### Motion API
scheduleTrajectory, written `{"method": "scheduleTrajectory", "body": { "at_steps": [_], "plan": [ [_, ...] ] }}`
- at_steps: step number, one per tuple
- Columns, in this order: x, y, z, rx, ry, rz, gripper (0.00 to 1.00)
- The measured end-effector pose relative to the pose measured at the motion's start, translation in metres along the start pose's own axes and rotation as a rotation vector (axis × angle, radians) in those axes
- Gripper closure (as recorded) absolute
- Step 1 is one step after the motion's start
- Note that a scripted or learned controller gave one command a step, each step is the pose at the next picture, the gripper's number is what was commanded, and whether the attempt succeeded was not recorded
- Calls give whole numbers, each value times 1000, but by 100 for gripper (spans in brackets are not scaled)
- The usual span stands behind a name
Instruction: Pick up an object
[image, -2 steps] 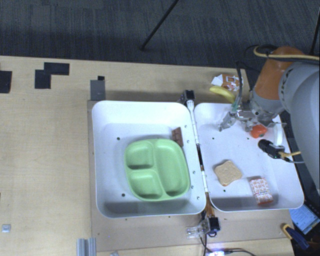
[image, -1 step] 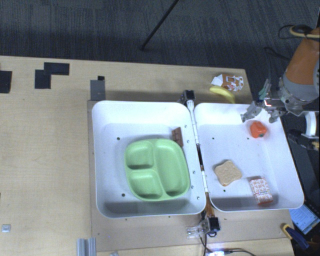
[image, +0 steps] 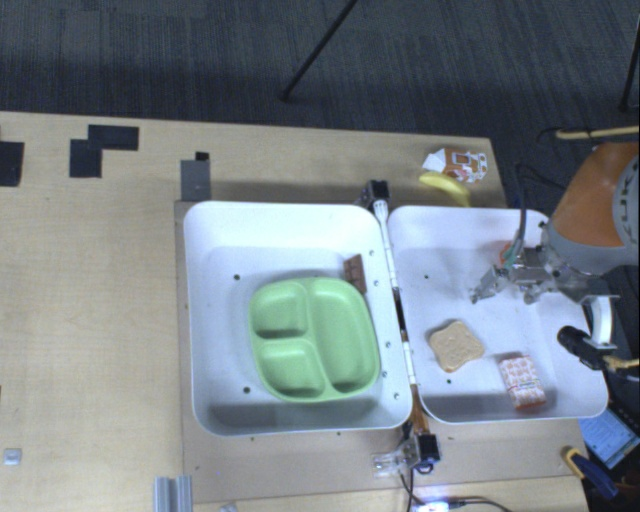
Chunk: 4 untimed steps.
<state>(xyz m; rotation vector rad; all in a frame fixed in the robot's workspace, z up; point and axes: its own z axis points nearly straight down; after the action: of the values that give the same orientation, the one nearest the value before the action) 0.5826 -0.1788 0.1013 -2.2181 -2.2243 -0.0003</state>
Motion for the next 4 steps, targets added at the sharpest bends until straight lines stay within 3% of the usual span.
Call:
{"method": "scheduleTrajectory", "body": {
  "at_steps": [1,2,3,4],
  "plan": [
    [34,-57,15,-6,-1,1,0],
    [78,-93,14,-11,-2,0,0],
    [79,-90,3,-16,-2,-1,100],
    [-27,-16,-19,-5,-3,1,100]
  ]
}}
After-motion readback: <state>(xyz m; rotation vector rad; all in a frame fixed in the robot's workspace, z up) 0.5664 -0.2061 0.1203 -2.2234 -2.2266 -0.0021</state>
